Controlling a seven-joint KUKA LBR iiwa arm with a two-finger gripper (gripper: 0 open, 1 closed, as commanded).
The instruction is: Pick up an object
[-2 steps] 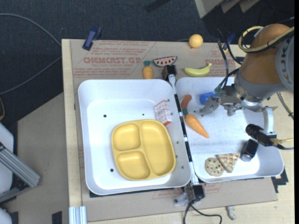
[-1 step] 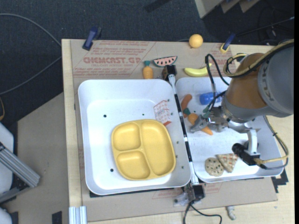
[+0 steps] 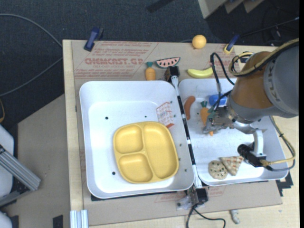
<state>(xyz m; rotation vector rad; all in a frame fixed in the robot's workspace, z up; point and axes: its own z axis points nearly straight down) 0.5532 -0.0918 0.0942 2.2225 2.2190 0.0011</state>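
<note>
My gripper (image 3: pixel 210 125) is low over the left part of the right bin (image 3: pixel 247 144), under the grey and orange wrist. A small toy carrot (image 3: pixel 204 113) lies right beside it, touching or just above its tip. A brown sausage (image 3: pixel 189 106) lies to the left by the bin wall. A blue item (image 3: pixel 216 100) peeks out behind the wrist. A cookie (image 3: pixel 217 169) and a pizza slice (image 3: pixel 232 164) rest at the bin's front edge. I see nothing clearly held.
The left bin (image 3: pixel 95 127) holds a yellow divided plate (image 3: pixel 145 151) and a red-and-white packet (image 3: pixel 165 112). Behind the bins lie a banana (image 3: pixel 199 72), a watermelon slice (image 3: pixel 168 61), a small orange toy (image 3: pixel 150 72) and an orange ball (image 3: pixel 199 42).
</note>
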